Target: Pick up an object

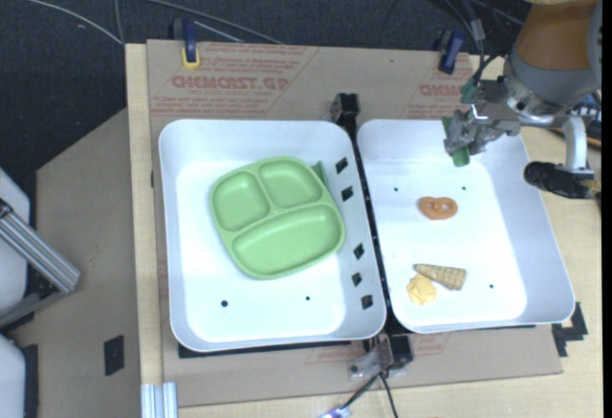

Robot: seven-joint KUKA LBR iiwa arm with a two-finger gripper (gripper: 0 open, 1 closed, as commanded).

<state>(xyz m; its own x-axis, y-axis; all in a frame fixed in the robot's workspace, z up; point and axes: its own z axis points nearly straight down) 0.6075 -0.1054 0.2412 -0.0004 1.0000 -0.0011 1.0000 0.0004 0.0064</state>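
Arm enters from 2 o'clock corner, orange band above grey wrist, wrist pointing down toward right bin (535,244). Gripper (463,150) hangs over bin's 11 o'clock corner, green-tipped fingers (462,156) close together, nothing between them. Pretzel-like orange piece (438,208) lies near bin centre, at 6 o'clock from gripper, apart from it. Cone (441,275) and yellow piece (422,290) touching, toward 6 o'clock edge. Green divided plate (277,216) lies in left bin (191,311).
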